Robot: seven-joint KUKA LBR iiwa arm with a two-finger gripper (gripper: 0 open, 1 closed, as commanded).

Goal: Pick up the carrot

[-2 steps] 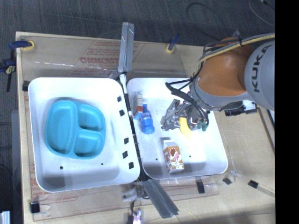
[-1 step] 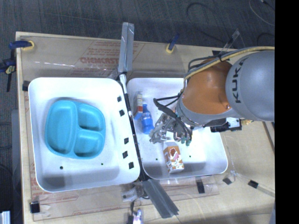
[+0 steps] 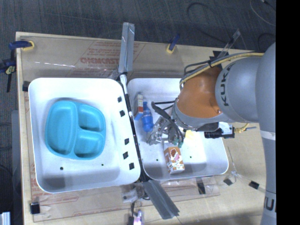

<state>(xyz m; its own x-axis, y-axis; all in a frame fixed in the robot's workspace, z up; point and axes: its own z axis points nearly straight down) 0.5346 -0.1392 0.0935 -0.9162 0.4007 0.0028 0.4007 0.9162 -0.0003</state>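
A slim orange object that looks like the carrot lies along the left wall of the right bin. A blue object lies right beside it. My gripper hangs low in the middle of the right bin, just to the right of and below the blue object and a short way from the carrot. The orange band and grey wrist hide the bin floor behind the gripper. I see nothing held.
A small brown-and-white carton lies near the right bin's front wall, and a yellow piece shows under the wrist. The left bin holds a blue divided tray. A metal bar runs between the bins.
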